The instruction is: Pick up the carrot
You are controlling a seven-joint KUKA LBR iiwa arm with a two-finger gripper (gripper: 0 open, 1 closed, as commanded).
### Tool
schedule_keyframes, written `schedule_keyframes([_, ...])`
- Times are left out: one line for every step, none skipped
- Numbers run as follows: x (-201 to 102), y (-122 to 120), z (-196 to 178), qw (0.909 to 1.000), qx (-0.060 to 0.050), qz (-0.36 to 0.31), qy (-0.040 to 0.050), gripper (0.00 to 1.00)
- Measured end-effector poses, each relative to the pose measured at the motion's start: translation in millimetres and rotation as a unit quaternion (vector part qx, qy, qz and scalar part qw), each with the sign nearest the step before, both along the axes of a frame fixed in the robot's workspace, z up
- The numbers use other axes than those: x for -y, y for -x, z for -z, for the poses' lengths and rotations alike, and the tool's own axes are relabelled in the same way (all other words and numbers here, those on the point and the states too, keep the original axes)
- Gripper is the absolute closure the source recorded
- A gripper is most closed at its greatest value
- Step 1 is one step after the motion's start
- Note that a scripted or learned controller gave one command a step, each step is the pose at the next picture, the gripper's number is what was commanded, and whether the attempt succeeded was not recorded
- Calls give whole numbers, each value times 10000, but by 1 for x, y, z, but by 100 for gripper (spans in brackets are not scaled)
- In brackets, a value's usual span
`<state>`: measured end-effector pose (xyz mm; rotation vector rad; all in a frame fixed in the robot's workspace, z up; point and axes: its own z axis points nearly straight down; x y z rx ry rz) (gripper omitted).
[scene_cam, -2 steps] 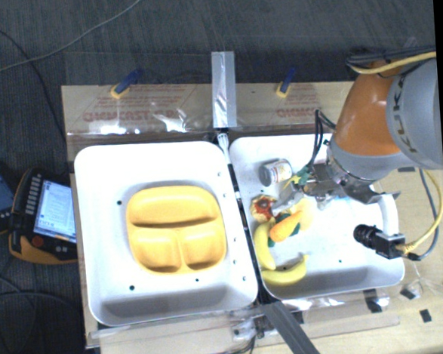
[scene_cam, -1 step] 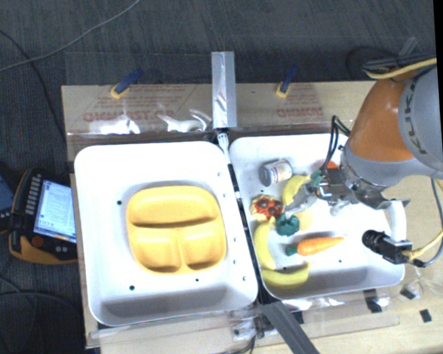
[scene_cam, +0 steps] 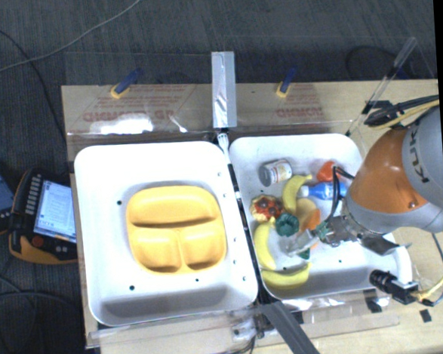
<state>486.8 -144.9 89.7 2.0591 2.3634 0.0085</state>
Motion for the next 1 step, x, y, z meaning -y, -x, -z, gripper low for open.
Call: schedule_keyframes([-2,-2,-10,10000,13,-7,-12,100])
